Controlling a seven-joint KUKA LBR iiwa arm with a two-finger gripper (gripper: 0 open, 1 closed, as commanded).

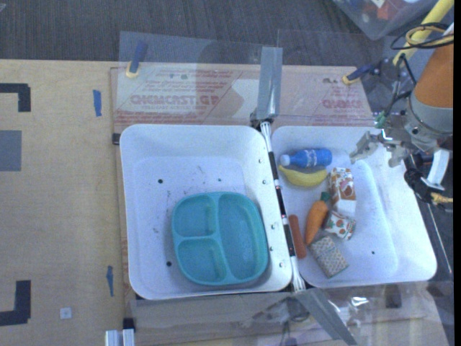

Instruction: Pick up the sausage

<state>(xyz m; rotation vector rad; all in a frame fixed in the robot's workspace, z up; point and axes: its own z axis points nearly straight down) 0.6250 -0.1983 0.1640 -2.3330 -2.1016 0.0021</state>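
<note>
Taking the right-hand shallow white plastic bin (403, 251) as landmark: nearest, at its front, lies a speckled tan block (329, 256); the slim reddish-brown sausage (296, 236) rests along its left wall, just beside an orange carrot (315, 221); a teal three-compartment plastic tray (218, 238) sits in the bin to its left; farther back lie a yellow banana (302, 176) and blue bottle (308, 157); above its far right rim hangs the metal two-finger gripper (379, 147), fingers apart, holding nothing.
</note>
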